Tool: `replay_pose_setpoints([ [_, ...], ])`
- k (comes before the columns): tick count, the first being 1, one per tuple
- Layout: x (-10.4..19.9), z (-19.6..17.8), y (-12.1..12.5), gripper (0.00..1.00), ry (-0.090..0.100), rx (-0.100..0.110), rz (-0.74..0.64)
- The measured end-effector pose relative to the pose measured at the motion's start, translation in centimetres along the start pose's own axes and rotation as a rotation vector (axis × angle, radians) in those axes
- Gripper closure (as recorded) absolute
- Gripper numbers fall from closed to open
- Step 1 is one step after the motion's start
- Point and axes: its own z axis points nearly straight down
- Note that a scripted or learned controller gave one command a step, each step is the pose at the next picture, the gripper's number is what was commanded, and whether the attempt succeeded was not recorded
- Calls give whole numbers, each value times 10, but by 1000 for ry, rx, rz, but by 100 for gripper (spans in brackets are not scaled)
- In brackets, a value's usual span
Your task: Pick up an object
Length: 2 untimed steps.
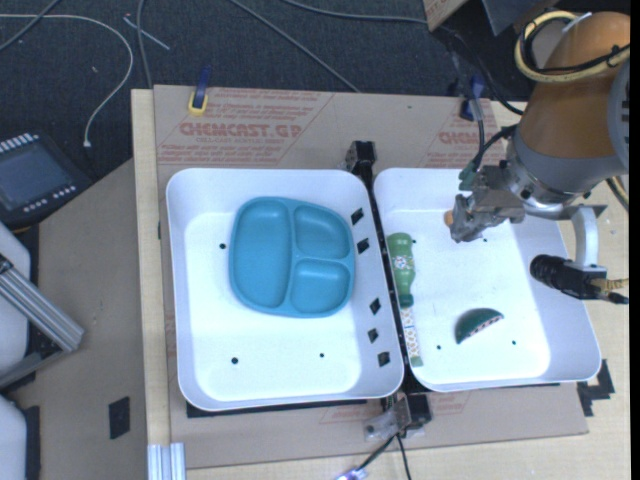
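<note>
The gripper (468,224) hangs over the right bin (560,363), near its far edge, and I cannot tell how wide it is or if it has anything. The green bottle (402,268) lies along that bin's left wall. A small dark green piece (479,324) sits near the front edge. The blue plate (292,256) fills the left bin (200,368). I think the bottle is the closest pick: go down straight over its middle and squeeze across its thin side.
</note>
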Motion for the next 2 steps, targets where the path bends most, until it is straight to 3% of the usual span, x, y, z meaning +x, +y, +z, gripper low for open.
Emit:
replay_pose_setpoints([
  [2, 101, 10, -11, 100, -1, -3, -1],
])
